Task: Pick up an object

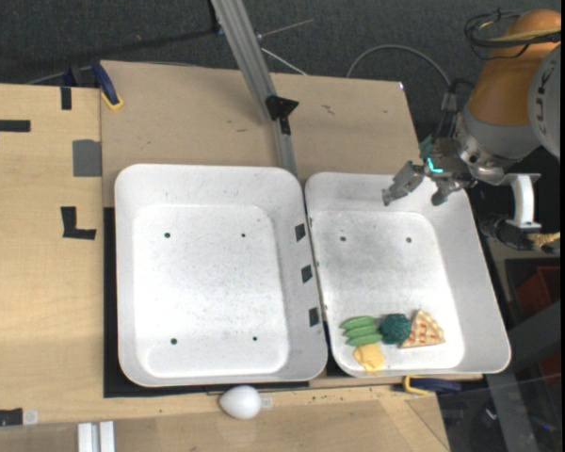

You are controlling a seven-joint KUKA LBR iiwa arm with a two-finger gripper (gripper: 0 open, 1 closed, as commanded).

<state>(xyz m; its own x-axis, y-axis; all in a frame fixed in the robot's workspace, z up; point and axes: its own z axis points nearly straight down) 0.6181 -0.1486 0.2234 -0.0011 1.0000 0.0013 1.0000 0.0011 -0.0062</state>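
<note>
Gripper point(420, 188): we see fingers spread apart w/ nothing between, over far edge of right bin point(471, 252).
Objects: we count 4 bunched in right bin's near corner: green pod point(360, 328), dark green lump point(394, 327), pizza slice point(422, 330), yellow piece point(368, 355). Well apart from gripper.
Left bin point(137, 252): just beside right bin.
White egg point(240, 402): on bench, near left bin's front rim.

Robotics lab, plywood bench point(217, 111) with tape marks, twin white bins point(207, 182), loose cables point(386, 59)
</note>
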